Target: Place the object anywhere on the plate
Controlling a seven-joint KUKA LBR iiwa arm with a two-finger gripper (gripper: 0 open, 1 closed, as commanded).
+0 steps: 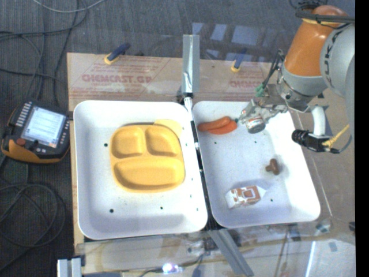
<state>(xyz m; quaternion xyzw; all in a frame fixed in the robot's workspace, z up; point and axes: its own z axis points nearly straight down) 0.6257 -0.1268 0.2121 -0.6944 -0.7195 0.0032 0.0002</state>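
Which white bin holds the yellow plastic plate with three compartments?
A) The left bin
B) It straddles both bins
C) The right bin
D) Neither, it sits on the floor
A: the yellow three-compartment plastic plate lies flat inside the left white bin, while the right white bin holds an orange sausage-shaped toy, a small brown lump and a white-and-brown packet.

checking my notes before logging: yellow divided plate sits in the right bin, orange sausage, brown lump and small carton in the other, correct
Not quite. The camera view shows the yellow divided plastic plate in the left white bin. The orange sausage-shaped toy, small brown lump and small white-and-brown carton do share the other bin.
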